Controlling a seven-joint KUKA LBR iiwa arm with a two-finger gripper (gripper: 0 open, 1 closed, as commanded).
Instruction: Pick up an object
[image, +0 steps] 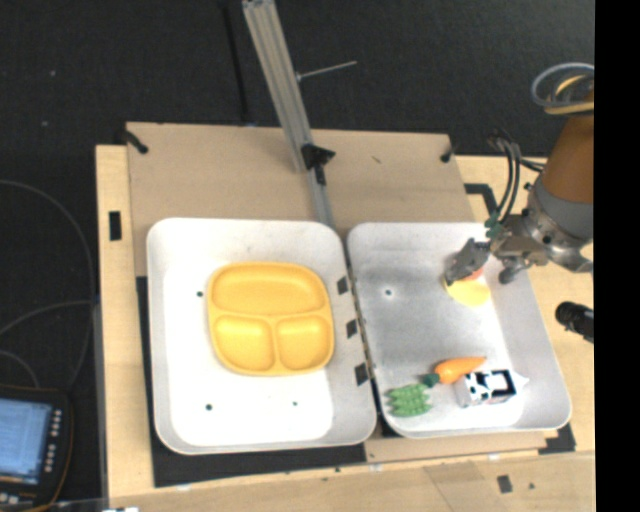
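My gripper (464, 268) hangs over the upper right part of the right bin (400, 330). A small yellow object (471, 292) shows just below and right of it, partly covered by it; I cannot see whether the two touch. Near the bin's front lie an orange carrot (460, 368), a green leafy piece (408, 402) and a small black-and-white box (489, 386).
A yellow divided plate (269, 317) sits in the middle of the left bin (180, 400). A slanted metal pole (285, 95) rises behind the bins, ending near their shared edge. The arm's orange band (570, 165) stands at the right.
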